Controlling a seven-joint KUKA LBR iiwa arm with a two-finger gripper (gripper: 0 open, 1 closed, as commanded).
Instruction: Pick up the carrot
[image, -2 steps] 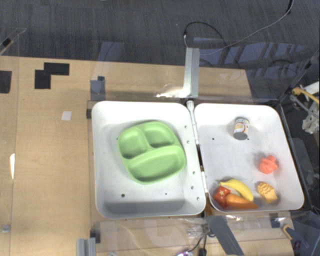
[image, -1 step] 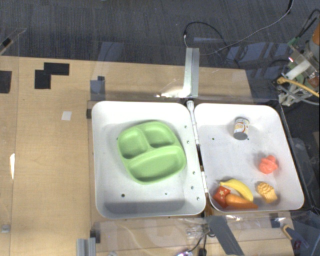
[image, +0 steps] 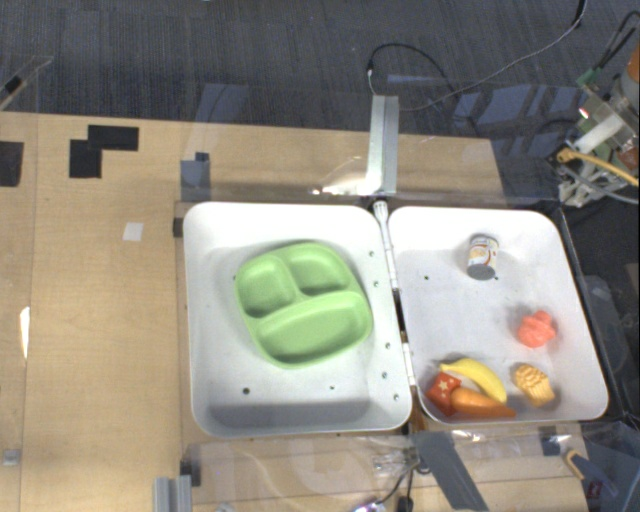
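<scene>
The carrot (image: 481, 404) is an orange stick lying flat in the front part of the right bin (image: 447, 315), close to the front wall. It points left to right. A yellow banana (image: 478, 377) lies right behind it and touches it. A small red fruit (image: 441, 388) sits against the carrot's left end.
A tan, bumpy food piece (image: 532, 381) sits just right of the carrot. A pinkish-red lump (image: 537, 329) lies further back, and a small can (image: 483, 256) stands near the far wall. The left bin (image: 215, 300) holds a green divided plate (image: 303, 301). Cables and hardware (image: 598, 140) clutter the top right.
</scene>
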